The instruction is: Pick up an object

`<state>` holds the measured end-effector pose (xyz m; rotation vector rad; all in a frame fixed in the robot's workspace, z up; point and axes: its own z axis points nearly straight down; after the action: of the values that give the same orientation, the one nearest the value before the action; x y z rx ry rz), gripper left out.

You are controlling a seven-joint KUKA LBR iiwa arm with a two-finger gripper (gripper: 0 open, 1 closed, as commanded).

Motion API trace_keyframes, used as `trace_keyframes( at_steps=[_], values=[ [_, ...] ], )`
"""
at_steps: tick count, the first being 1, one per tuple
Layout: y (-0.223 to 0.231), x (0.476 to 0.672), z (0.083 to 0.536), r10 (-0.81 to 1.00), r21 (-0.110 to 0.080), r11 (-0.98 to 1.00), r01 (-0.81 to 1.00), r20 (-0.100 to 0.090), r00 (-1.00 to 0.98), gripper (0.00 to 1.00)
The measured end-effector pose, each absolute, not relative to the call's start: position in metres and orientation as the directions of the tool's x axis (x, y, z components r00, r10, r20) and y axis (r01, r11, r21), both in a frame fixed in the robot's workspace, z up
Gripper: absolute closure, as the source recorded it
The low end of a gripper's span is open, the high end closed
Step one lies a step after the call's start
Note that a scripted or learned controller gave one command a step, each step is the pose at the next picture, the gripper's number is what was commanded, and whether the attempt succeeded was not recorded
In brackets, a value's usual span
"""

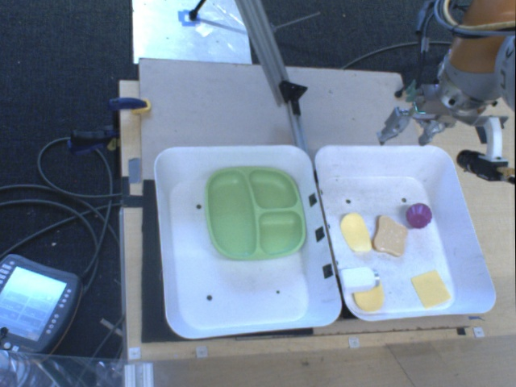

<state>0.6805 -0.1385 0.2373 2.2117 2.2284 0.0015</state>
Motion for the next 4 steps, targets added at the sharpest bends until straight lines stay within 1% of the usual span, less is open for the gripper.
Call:
trace_keyframes(
  at_steps=[1,2,3,4],
  values=[
    [-0.139,0.68,0.237,1.0,0.002,0.008,1.0,-0.001,-0.008,0.0],
    [-0.138,0.676,0.176,1.0,-0.003,0.003,1.0,0.0,-0.003,0.0],
    [-0.147,0.674,0.117,1.0,-0.004,0.0,1.0,-0.001,0.0,0.0],
    [-0.146,0.675,0.09,1.0,0.0,0.002,1.0,-0.001,-0.002,0.0]
  ],
)
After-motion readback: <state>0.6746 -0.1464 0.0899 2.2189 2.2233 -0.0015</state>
